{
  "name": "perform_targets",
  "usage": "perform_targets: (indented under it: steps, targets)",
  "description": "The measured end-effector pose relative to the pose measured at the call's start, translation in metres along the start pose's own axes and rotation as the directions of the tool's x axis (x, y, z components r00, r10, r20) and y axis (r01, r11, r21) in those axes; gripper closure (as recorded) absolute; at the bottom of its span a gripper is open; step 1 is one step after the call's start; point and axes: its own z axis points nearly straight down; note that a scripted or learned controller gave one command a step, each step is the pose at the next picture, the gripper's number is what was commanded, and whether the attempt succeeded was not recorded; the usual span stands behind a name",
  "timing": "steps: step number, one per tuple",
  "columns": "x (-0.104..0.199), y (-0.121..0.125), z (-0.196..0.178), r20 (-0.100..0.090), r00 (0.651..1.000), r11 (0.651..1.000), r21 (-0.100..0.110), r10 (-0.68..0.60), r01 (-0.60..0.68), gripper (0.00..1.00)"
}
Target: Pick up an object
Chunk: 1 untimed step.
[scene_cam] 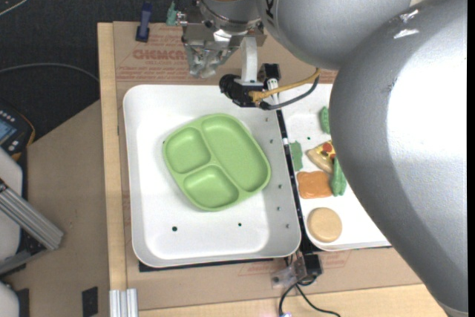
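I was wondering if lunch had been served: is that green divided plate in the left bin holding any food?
Empty. The green plate lies flat, right way up in the left bin, and all three of its compartments show bare green.

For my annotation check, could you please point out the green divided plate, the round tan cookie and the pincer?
green divided plate [215,161], camera view, centre ridge.
round tan cookie [324,224], camera view, top face.
pincer [202,64], camera view, between fingertips.

Slanted overhead view of both bins [141,182]
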Motion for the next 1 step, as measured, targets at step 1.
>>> perform_targets:
  steps: [1]
  targets:
    - [0.0202, 0.0016, -0.0066, -0.004, 1.0, 1.0, -0.015, -0.003, 0.003, 1.0]
